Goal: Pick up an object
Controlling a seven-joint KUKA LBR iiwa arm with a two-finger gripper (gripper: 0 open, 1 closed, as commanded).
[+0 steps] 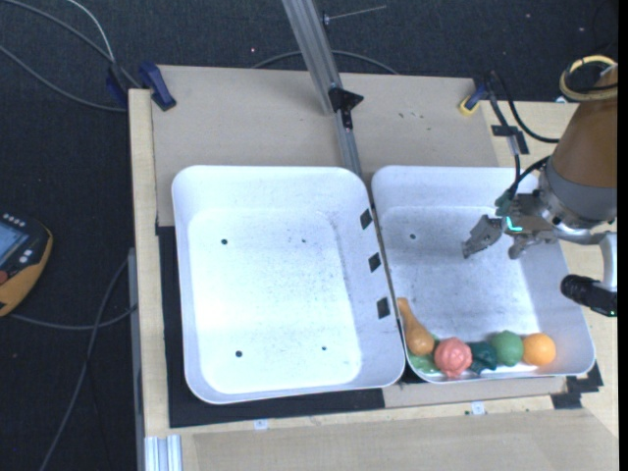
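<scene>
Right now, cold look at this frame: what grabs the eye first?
The colourful cluster along the near edge of the right bin: an orange carrot-like piece, a pink ball, a green item and an orange ball, packed in a row. Next, the gripper, hanging over that bin's middle, well apart from the cluster, nothing between its jaws. The left bin is plain speckled white.

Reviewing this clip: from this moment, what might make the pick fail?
1. The gripper hangs open over bare floor of the right bin, apart from the toys, so closing here would likely grab nothing.
2. The pink ball, green ball and orange ball crowd together against the bin's near wall, which may block the jaws.
</scene>
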